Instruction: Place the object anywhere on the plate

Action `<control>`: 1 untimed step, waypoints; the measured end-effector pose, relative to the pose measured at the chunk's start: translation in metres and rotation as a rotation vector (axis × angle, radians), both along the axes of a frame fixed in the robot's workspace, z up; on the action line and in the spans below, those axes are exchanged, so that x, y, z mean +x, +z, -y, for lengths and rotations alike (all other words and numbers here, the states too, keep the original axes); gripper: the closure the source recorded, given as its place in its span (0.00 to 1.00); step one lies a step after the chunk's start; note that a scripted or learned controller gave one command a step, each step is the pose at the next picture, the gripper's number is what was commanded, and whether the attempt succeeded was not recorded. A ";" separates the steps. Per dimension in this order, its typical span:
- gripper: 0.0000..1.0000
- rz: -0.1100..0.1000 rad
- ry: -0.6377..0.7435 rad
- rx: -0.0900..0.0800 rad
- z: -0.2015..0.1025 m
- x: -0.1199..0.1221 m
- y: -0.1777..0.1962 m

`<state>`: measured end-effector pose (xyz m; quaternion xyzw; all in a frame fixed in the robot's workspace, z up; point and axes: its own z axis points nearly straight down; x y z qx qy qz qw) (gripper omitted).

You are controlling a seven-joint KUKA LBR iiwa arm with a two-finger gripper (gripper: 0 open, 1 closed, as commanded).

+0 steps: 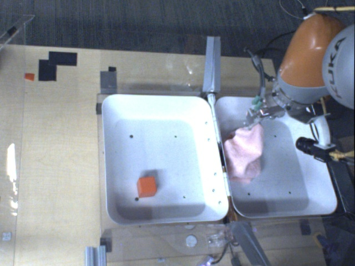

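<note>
Gripper [256,115] upper right, fingers pinching pink cloth's [245,153] top corner. Cloth draped against right bin's [288,204] left wall. Orange block [147,187] lower left of left bin [166,107], open floor around.

Most of the left shallow white bin [116,121] lies open to me; the one thing on its floor is a small orange block [147,187] at lower left of centre. The right white bin [294,195] is tighter: a crumpled pink cloth [245,154] fills its left half against the raised rims where the bins meet, and hangs from my two-finger gripper [256,115] at the upper middle. A grey metal post [211,65] stands above that divide. The right bin's lower right floor is free.
</note>
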<state>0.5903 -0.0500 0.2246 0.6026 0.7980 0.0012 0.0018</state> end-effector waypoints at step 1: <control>1.00 0.002 0.403 -0.001 -0.061 0.002 0.001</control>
